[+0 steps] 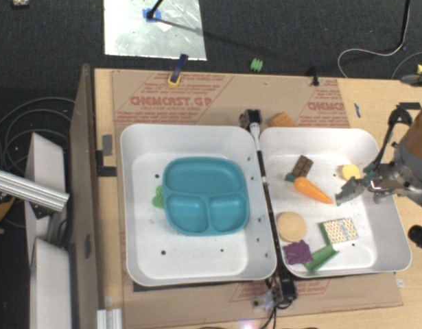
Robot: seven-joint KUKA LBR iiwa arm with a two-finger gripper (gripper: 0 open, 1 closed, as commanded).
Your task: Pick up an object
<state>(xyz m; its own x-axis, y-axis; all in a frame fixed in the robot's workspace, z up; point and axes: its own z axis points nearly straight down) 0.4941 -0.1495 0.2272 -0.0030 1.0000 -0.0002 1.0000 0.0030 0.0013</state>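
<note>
I see both white bins [197,137] as smooth, slightly glossy plastic. Teal divided plate [205,195] in left bin: matt moulded plastic. Orange carrot [312,190] right of plate: smooth plastic sheen. Worktop [217,94] beyond plate: raw printed cardboard, matt. Sheet [154,18] behind worktop: shiny, foil-like. Floor [46,60]: dark, rough carpet.

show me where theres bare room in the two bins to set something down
Left bin: bare floor all around the blue tray, widest along the near edge. Right bin: free along the far wall, behind the brown block and carrot. Crowded: near the middle, where the cookie, purple toy, green piece and patterned card bunch up; the gripper hangs by the yellow ball.
</note>
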